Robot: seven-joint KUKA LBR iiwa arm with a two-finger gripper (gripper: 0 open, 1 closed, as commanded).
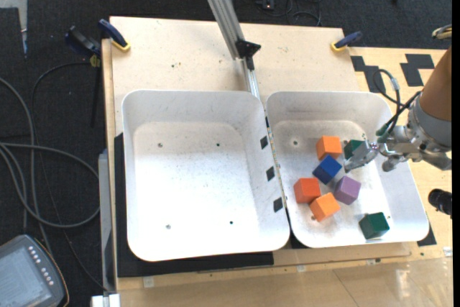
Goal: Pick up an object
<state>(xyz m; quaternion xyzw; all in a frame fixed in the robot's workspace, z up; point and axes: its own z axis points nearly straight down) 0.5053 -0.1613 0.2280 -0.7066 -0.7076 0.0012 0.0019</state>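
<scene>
Several small blocks lie in the right bin point(402, 187): an orange block point(330, 147), a dark green block point(352, 148), a blue block point(328, 169), a red-orange block point(307, 190), a purple block point(348, 189), another orange block point(325, 205) and a green block point(374, 224) near the front right corner. My gripper point(362, 155) reaches in from the right and hangs low over the bin. Its tip is right beside the dark green block, just above the purple one. The dark green block is partly hidden by the gripper.
The left bin point(194, 176) stands beside the right one, the two rims meeting at the middle. A slanted metal rail point(219, 0) runs from the back down to the bins' shared edge. Clamps point(347, 40) sit at the board's back corners.
</scene>
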